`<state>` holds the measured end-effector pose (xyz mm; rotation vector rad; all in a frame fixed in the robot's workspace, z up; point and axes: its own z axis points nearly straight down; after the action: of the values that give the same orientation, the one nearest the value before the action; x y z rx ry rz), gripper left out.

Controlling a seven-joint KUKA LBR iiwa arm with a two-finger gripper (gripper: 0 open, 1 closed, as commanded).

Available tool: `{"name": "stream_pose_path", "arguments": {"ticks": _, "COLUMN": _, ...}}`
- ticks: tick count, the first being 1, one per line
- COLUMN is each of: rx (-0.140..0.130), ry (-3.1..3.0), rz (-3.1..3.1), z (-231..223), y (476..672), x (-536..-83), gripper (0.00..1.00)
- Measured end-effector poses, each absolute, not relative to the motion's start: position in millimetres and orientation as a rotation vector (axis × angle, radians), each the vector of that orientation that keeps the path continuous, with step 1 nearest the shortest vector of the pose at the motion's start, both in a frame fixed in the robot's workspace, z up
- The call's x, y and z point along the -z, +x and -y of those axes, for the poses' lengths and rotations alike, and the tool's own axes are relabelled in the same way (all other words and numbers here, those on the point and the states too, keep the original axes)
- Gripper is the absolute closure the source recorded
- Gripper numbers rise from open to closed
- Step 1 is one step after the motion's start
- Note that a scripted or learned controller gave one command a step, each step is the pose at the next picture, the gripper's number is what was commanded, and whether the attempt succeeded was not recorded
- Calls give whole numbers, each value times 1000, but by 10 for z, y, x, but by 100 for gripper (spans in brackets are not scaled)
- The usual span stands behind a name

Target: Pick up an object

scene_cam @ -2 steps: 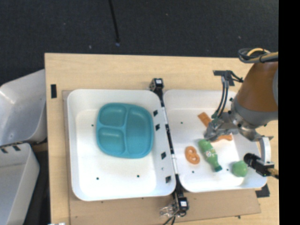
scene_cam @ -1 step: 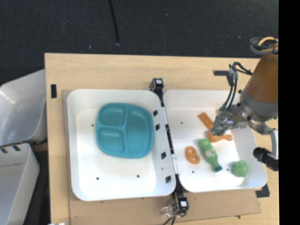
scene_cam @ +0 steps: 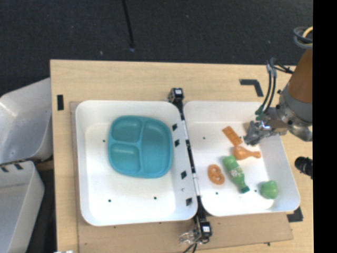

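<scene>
The right bin [scene_cam: 210, 115] holds several small items. An orange carrot-like piece [scene_cam: 231, 135] lies near the middle, with an orange spoon-shaped piece [scene_cam: 245, 153] just below it. A green bottle [scene_cam: 236, 174] lies tilted beside an orange pretzel-shaped toy [scene_cam: 215, 174]. A green rounded item [scene_cam: 269, 189] sits near the bin's lower right corner. My gripper [scene_cam: 254, 134] hangs over the right part of this bin, just right of the carrot piece and above the spoon piece. Nothing shows between its fingers.
The left bin [scene_cam: 89, 194] carries a teal divided plate [scene_cam: 140, 146]. A black divider with clips [scene_cam: 185, 152] runs between the two bins. Cables hang by the arm's wrist [scene_cam: 271, 88] at the right. The wooden bench edge [scene_cam: 158, 70] surrounds both bins.
</scene>
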<state>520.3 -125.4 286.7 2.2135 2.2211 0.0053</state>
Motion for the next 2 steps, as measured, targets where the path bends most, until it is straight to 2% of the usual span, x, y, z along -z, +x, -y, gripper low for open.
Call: {"name": "stream_pose_path", "arguments": {"ticks": 2, "rx": 1, "ry": 2215, "rz": -2229, "z": 182, "y": 5365, "x": -2538, "gripper": 100}}
